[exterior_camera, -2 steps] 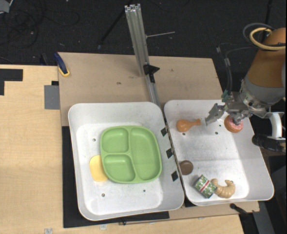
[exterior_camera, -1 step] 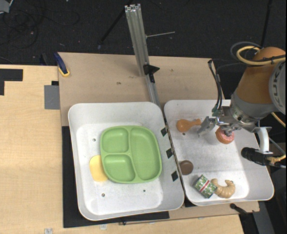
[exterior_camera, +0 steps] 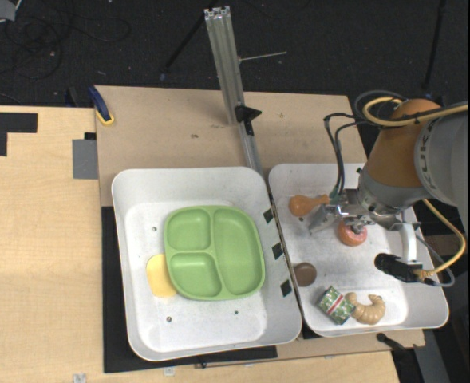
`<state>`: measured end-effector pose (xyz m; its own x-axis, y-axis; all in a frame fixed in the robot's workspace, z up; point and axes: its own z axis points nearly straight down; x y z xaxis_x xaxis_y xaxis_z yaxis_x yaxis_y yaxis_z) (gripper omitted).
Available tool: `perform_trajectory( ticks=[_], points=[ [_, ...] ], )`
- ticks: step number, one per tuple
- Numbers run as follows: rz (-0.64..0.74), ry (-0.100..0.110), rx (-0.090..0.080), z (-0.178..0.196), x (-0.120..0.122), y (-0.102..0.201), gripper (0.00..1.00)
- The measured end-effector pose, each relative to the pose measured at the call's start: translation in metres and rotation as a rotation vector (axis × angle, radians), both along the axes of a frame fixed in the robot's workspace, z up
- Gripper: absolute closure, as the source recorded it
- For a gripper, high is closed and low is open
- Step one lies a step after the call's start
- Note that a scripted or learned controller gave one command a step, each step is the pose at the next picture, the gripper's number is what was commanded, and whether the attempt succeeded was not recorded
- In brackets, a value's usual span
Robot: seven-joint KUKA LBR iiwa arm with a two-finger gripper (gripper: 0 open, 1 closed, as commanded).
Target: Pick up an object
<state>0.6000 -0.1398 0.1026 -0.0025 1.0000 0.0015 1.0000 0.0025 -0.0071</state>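
The right bin (exterior_camera: 426, 313) holds an orange-brown rounded object (exterior_camera: 302, 205) at its upper left, a red-and-white round object (exterior_camera: 352, 233) in the middle, a dark brown disc (exterior_camera: 304, 274), a green packet (exterior_camera: 333, 305) and a tan croissant-shaped piece (exterior_camera: 369, 309) near the front. My gripper (exterior_camera: 345, 216) hangs low over the bin's middle, just above and touching the area of the red-and-white object. The wrist body covers the fingertips.
The left bin (exterior_camera: 131, 190) carries a green three-compartment plate (exterior_camera: 215, 251) with a yellow object (exterior_camera: 159, 276) tucked at its left side. An upright metal post (exterior_camera: 228, 70) rises behind the bins. Black clips sit on the divider between the bins.
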Motion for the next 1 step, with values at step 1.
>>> perform_trajectory(
  ticks=[1],
  points=[
    [-0.004,-0.002,-0.001,0.013,0.0002,-0.0014,1.0]
  ],
)
